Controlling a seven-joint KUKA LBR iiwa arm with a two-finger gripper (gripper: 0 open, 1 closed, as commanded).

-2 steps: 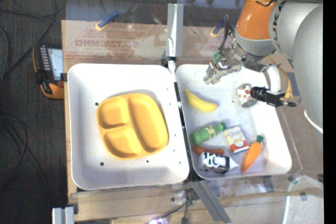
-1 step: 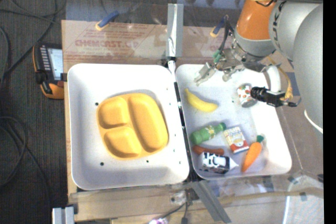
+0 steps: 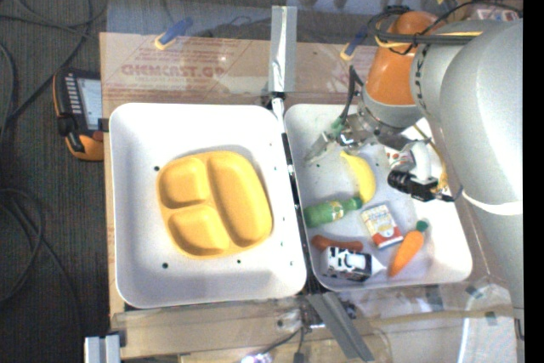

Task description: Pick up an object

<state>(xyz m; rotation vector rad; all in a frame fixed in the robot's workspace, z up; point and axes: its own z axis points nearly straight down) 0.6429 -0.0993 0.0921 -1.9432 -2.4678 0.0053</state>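
- The tool point(image 3: 333, 140) is low over the far end of the right bin point(image 3: 463, 268), just beside the lemon point(image 3: 360, 175); its fingers stand spread, with nothing between them.
- Near it in that bin: a green bottle point(image 3: 332, 211), a small orange carton point(image 3: 382, 226), a carrot point(image 3: 408, 249), and a black-and-white packet point(image 3: 348, 263).
- The left bin point(image 3: 136, 132) holds a yellow divided tray point(image 3: 215, 201).
- The arm point(image 3: 476, 115) comes in from the right, orange band point(image 3: 398, 72) showing.

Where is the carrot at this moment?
In the camera view, the carrot lies in the right bin, near its lower right corner, just right of the small juice box.
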